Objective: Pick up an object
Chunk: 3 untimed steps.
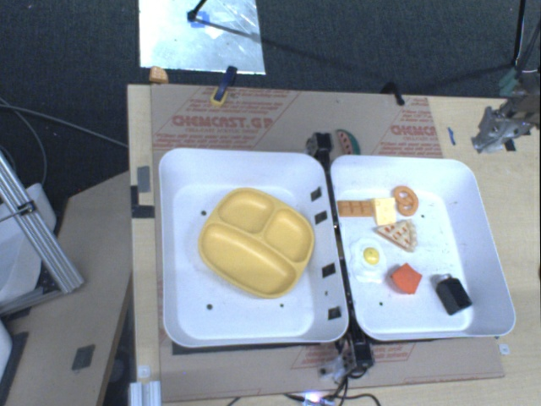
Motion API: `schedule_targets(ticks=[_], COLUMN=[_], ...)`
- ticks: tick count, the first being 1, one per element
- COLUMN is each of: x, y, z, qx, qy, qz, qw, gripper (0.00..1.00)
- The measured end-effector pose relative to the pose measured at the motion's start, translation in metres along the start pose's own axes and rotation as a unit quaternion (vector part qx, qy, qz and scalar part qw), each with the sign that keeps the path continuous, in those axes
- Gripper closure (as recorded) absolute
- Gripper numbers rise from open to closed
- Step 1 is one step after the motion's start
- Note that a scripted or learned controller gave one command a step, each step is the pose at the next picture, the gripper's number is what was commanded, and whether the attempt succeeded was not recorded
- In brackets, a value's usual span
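I count two white bins side by side on the table, one yellow tray, and six small items. The left bin holds a single thing: the yellow tray, which has three compartments and lies flat near the bin's middle, turned at a slant. The right bin holds the six items, all loose on its floor. From the left I see a tan wafer bar, a fried egg below it, a yellow cheese square, a sandwich wedge just under the cheese, a pretzel touching the cheese's upper corner, an orange block, and (set apart toward the lower right) a black block. The gripper sits up at the far right, off the bins; I cannot tell how it is set.
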<state>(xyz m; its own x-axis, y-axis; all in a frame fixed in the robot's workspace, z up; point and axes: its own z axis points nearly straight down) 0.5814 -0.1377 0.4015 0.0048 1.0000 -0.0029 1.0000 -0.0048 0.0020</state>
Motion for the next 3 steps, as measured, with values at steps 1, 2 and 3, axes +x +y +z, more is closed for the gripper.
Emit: schedule_targets(ticks=[1, 2, 3], x=[-0.069, -0.001, -0.072], y=[-0.022, -0.096, -0.097], z=[0.052, -0.026, 0.088], qx=[0.002, -0.005, 0.005], qy=[0.000, 0.001, 0.001], qz=[0.001, -0.006, 0.000], qw=[1.0000, 1.0000, 1.0000], gripper=[1.00, 1.00, 1.00])
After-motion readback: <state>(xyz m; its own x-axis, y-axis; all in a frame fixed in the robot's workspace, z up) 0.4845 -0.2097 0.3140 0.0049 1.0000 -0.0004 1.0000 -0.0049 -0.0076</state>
